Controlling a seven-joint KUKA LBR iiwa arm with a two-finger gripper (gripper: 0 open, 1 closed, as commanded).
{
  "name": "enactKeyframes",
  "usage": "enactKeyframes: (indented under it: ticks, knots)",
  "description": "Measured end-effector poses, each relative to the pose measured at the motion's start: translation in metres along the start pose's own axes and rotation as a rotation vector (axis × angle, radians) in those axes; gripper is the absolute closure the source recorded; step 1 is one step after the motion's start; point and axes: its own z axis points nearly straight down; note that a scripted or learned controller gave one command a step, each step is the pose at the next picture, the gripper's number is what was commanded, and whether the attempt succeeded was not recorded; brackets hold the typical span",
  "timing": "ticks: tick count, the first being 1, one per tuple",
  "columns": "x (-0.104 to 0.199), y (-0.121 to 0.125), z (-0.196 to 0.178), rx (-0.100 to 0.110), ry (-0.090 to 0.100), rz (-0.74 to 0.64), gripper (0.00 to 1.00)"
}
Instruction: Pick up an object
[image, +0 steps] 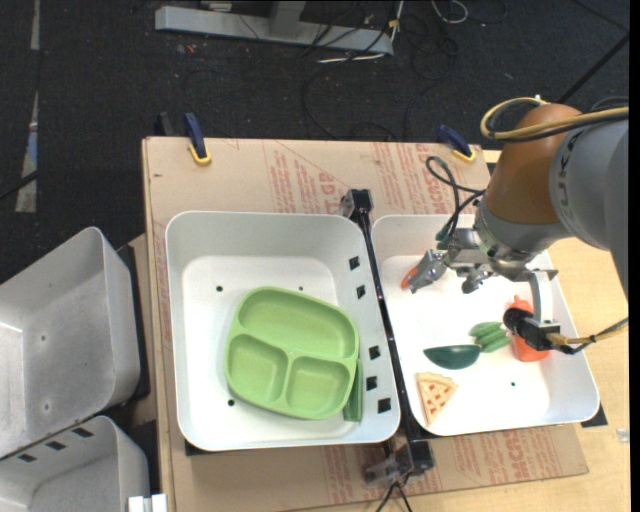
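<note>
My gripper (447, 278) hangs over the back left part of the right bin (570, 400), its two fingers spread apart and open, with nothing between them. A small red thing (407, 283) peeks out beside the left fingertip (424, 272); whether they touch is unclear. In front of the gripper, on the bin floor, lie a dark green spoon (453, 354), a lighter green piece (489, 334) and an orange-red toy (526, 345) at the right. A toy pizza slice (435, 395) lies near the bin's front edge.
The left bin (195, 250) holds a light green divided plate (291, 352). A black ridge with clips (372, 300) separates the two bins. Grey-white tubs (60, 330) stand off the bench at the left.
</note>
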Motion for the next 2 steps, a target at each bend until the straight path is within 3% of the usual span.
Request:
enactKeyframes:
  ticks: [1, 2]
  knots:
    - [0.001, -0.001, 0.054, 0.0, 0.0, 0.0, 0.0]
    - [0.001, 0.001, 0.04, -0.008, -0.001, 0.001, 1.0]
